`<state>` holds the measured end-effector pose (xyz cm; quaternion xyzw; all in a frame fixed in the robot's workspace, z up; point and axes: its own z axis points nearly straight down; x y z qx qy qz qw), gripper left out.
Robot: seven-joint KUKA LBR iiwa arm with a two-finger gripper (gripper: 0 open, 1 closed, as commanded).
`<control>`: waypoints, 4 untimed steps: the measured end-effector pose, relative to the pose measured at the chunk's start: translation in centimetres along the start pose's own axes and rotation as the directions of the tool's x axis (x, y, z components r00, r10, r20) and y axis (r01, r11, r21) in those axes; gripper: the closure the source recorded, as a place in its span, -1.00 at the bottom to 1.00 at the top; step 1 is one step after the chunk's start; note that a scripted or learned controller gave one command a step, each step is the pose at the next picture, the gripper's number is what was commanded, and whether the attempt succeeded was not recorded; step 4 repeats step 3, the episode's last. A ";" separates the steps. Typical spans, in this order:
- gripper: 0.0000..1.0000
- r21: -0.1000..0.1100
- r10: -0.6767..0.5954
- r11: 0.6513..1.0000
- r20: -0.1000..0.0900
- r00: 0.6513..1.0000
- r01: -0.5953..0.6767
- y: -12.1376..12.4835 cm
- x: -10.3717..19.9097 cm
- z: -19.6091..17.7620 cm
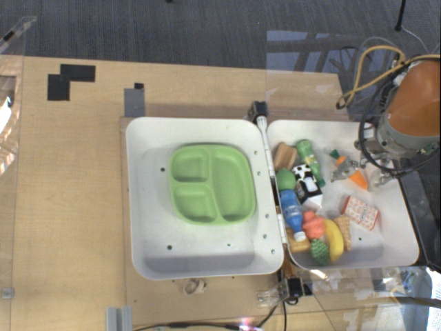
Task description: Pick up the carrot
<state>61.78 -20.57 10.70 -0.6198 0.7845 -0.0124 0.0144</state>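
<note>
The carrot point(357, 179), a small orange wedge, lies on the floor of the right bin point(400, 254), at the tips of the gripper point(355, 171). The gripper's metal fingers point(342, 169) reach down beside and over it; whether they are spread or closed on it cannot be made out from this slanted view. Just below the gripper sits a pink-and-white checked box point(361, 213). Further to its left, a crowd of toys runs along the bin's left wall: a brown piece point(283, 155), a green bottle point(305, 153), a black-and-white cow figure point(306, 180), a blue bottle point(291, 210), a red-orange toy point(313, 225), a banana point(334, 238) and a green strawberry-like piece point(319, 252). Well to the gripper's left, the left bin point(148, 254) holds a green divided plate point(210, 184).
</note>
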 end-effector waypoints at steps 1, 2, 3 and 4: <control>-1.00 -0.014 -0.162 0.987 -0.002 0.987 0.162 -1.7 -0.3 1.4; 1.00 -0.001 -0.158 0.987 0.001 0.988 0.158 -2.2 -0.5 0.0; 1.00 -0.022 0.082 0.996 -0.002 0.997 -0.082 0.9 -7.3 -8.8; 1.00 -0.022 0.082 0.996 -0.002 0.997 -0.082 0.9 -7.3 -8.8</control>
